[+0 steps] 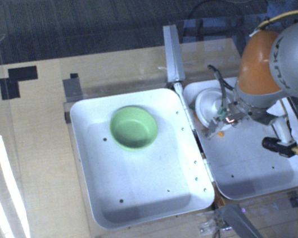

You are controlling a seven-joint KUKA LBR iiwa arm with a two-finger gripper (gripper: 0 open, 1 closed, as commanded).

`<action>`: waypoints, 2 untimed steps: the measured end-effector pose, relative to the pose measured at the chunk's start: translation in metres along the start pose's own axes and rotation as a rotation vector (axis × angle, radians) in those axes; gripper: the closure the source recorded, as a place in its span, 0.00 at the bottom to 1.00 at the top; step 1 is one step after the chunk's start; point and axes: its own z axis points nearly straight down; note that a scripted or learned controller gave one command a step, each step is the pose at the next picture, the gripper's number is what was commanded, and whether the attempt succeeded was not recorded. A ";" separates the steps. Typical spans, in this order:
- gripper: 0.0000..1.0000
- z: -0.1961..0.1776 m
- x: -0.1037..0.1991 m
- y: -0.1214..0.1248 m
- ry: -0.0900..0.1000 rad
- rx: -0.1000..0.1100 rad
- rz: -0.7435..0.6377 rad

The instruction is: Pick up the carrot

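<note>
Two shallow white plastic bins sit side by side on the pale wooden bench (pixel 34 181). The left bin (pixel 99 175) holds a round light-green plastic bowl (pixel 133 127), upright in its upper half and well apart from the walls.

The grey KUKA arm (pixel 293 64) comes in from the right over the right bin (pixel 262 175). Its orange band bulges above the bin's upper right corner, and the wrist slants down and to the left from there. The gripper (pixel 222 121) is low over the upper left part of the right bin, close to the wall shared with the left bin. A small red light glows on its body.

A small round white bowl (pixel 206 101) stands in the right bin's upper left corner, and the gripper is just beside its lower right edge, partly overlapping it from this angle.

The carrot (pixel 217 132) shows as a small pale orange sliver on the floor of the right bin, just below the gripper's tip and near the left wall. It is too small and too much covered to make out its shape or which way it lies. I cannot tell whether the gripper is spread, closed, or grasping the carrot, nor whether it touches it.
</note>
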 end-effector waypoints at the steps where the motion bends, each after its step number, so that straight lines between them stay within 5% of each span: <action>1: 1.00 -0.013 0.000 0.003 -0.005 -0.012 0.000; 2: 1.00 -0.151 0.043 -0.043 -0.003 -0.016 -0.036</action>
